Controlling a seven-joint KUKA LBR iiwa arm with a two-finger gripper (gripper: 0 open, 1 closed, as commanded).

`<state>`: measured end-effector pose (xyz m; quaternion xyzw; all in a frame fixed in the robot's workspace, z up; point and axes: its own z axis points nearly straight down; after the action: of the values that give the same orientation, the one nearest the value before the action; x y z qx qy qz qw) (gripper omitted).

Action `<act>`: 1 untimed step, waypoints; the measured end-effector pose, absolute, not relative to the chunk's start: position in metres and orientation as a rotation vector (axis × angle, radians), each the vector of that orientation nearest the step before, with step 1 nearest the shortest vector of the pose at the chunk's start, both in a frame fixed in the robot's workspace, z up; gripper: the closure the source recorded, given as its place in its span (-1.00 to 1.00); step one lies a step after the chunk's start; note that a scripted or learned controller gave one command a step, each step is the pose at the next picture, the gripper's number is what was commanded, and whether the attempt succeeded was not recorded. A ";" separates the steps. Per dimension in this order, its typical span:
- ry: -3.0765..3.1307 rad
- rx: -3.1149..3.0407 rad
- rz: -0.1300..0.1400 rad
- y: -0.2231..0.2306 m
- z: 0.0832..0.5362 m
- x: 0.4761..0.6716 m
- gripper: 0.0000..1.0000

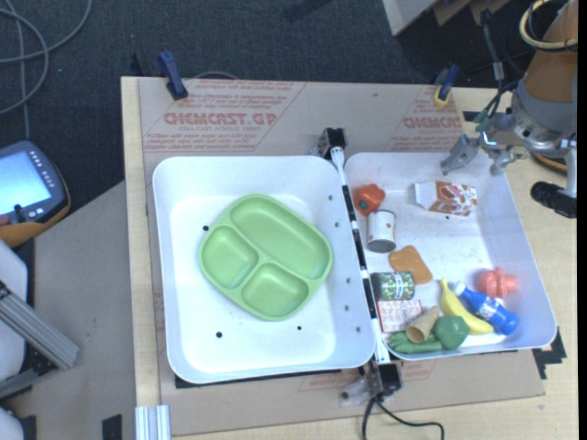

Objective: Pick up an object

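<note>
Dark carpet and loose cables surround the desk (pixel 514 374), which has printed cardboard laid under two shallow white bins. The left bin (pixel 183 337) holds just a green divided tray (pixel 266 257), smooth moulded plastic with three compartments. The right bin (pixel 527 246) has all the pickable stuff: a flat foil-looking packet (pixel 447 197) near the top, an orange toy (pixel 370 197), a small white cylinder (pixel 381 230), a flat tan wafer-shaped piece (pixel 410 264), a dark green can (pixel 395 286), then a crowded bottom corner with a banana (pixel 459 308), a blue bottle (pixel 491 310), something pink-red (pixel 495 282) and a green lump (pixel 449 333).

The hand (pixel 480 152) sits over the right bin's top edge, fingers spread open with nothing between them, just up and right of the packet.

What worries me: that packet is the nearest target and it lies flat (thin, probably slippery), so the fingers could easily scrape over it or just shove it along the floor. The hand is also close to the bin's rim, so a descent here risks clipping the wall. The bottom pile is touching everywhere, so a grab there likely nudges neighbours or pinches two things.
</note>
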<state>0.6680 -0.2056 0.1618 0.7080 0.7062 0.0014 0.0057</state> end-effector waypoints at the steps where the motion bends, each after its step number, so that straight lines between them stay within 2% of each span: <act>1: 2.230 2.221 -0.002 -0.151 0.130 0.648 -1.00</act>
<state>0.6482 -0.1512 0.1301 0.7056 0.7086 -0.0005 -0.0031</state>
